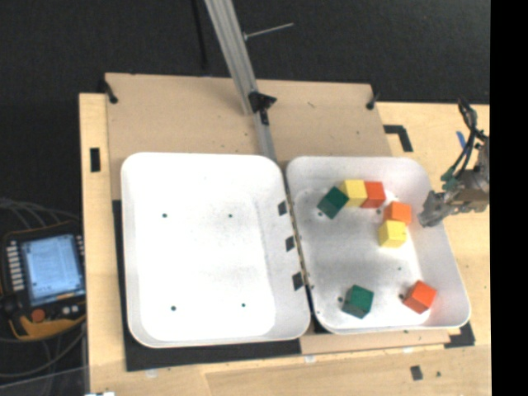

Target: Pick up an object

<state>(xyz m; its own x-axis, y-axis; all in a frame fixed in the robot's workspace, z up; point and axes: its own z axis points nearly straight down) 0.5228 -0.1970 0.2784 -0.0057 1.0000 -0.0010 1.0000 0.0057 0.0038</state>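
Looking down at a slant, we see a pale wooden tabletop (pixel 99 221) set against dark flooring, carrying two shallow white bins side by side. Starting at the far left edge of the frame, a handheld control tablet (pixel 49 271) with a lit screen rests off the tabletop, with cables above it. Moving right, the left bin (pixel 202 246) fills the left-centre of the frame; we see a few tiny dark specks on its floor. Above the seam between the bins, a slim grey metal pole (pixel 235 48) runs diagonally from the top centre of the frame down toward the bins.

The right bin (pixel 330 254) holds seven small cubes. Along its upper part, a green cube (pixel 332 202) sits just beside a yellow cube (pixel 355 192), which touches a red-orange cube (pixel 374 194). To the right and slightly lower, an orange cube (pixel 398 213) sits directly above a second yellow cube (pixel 393 233), the two touching. Near the lower edge, a second green cube (pixel 358 301) stands alone, and well to its right a second red-orange cube (pixel 419 296) sits near the lower right corner.

At the right edge of the frame, the gripper (pixel 433 211) hangs over the right rim of that bin, near the orange cube but apart from it. We cannot tell whether the jaws are apart or together, and we see nothing between them.
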